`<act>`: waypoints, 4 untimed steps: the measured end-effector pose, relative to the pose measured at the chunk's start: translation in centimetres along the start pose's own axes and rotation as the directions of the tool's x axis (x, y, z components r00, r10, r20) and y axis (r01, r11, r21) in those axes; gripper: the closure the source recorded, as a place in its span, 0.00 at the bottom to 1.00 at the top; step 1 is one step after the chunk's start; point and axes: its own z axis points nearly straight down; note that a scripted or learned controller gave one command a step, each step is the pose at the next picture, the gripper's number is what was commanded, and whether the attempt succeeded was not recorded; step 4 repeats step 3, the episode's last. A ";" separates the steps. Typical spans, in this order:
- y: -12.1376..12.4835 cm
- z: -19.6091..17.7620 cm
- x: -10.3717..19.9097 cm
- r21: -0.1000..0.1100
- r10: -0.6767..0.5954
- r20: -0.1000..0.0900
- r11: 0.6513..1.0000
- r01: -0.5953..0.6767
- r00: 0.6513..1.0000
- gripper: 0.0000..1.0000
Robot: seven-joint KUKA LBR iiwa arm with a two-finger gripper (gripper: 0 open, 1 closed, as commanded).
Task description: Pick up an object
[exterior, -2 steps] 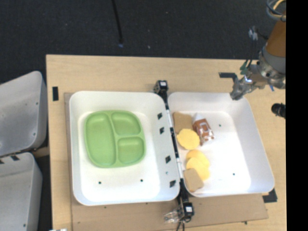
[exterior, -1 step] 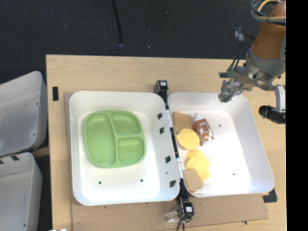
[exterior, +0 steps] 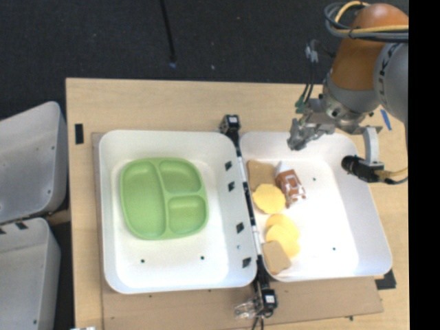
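Observation:
The right bin (exterior: pixel 344 225) holds several small food-like pieces along its left side: a tan square (exterior: pixel 259 172), a brown and white packet (exterior: pixel 290 186), a yellow disc (exterior: pixel 269 199), two more yellow discs (exterior: pixel 283 234) and a tan block (exterior: pixel 276 258). My gripper (exterior: pixel 300 137) hangs over the bin's far edge, above and to the right of the packet, apart from every piece. Nothing shows between its fingers.
The left bin (exterior: pixel 137 267) bears a green divided plate (exterior: pixel 164 198). A divider with black clips (exterior: pixel 242 205) runs between the two bins. Grey chair-like panels (exterior: pixel 27 163) stand off the bench's left side.

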 end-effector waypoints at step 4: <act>-3.0 -0.4 16.9 -0.003 -0.003 -0.002 1.000 0.003 1.000 1.00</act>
